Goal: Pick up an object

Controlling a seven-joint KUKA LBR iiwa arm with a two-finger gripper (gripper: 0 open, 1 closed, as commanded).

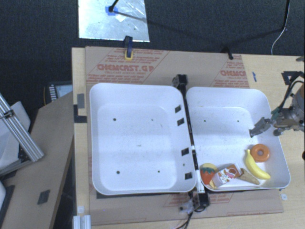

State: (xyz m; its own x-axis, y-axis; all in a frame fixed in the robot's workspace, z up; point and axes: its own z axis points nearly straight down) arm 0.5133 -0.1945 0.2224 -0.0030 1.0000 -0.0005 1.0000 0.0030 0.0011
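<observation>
Several small objects lie along the front of the right bin point(224, 104). A yellow banana point(255, 167) curves near the front right corner, with an orange ring point(260, 152) just behind it. To their left sit a white and red packet point(226, 174), a red-orange round fruit point(208, 172) and a tan cone-shaped piece point(249, 177). My gripper point(261, 126) reaches in over the right rim of this bin, above and slightly behind the orange ring, with nothing seen in its grasp.
The left bin point(138, 137) sits beside the right one, with a black hinged divider point(187, 137) between them. Both rest on a cardboard sheet point(143, 63). A shiny metal plate point(113, 13) lies on the dark floor behind.
</observation>
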